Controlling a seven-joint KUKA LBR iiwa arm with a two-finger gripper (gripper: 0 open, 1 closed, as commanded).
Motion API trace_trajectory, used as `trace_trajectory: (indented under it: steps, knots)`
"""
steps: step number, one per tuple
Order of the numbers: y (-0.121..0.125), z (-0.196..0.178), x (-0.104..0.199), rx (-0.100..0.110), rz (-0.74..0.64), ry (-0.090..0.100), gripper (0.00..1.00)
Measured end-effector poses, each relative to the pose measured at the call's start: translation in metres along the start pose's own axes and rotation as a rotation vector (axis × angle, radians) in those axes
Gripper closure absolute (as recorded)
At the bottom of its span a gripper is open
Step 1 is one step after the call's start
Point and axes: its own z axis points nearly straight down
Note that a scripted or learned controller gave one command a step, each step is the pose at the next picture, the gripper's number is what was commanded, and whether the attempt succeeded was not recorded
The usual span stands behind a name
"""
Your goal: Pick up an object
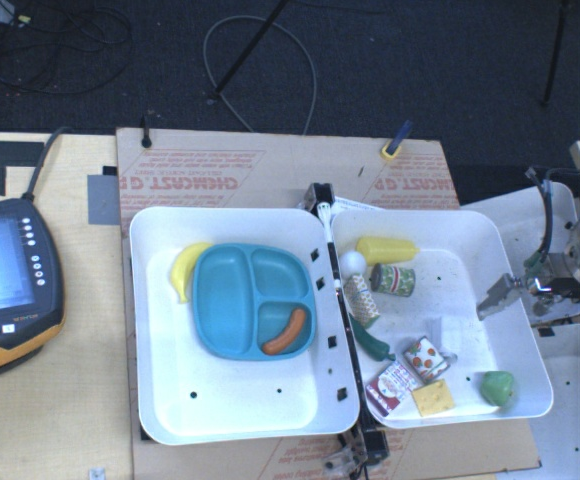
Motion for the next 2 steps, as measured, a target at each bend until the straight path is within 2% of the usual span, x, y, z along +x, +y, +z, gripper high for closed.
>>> trace_trajectory:
  steps: [1, 2]
  knots:
    - [0.025, 0.097, 0.065, 0.007, -0.005, 0.005, 0.0]
    - [0.088, 0.165, 0.104, -0.014, 0.0, -0.016, 0.0]
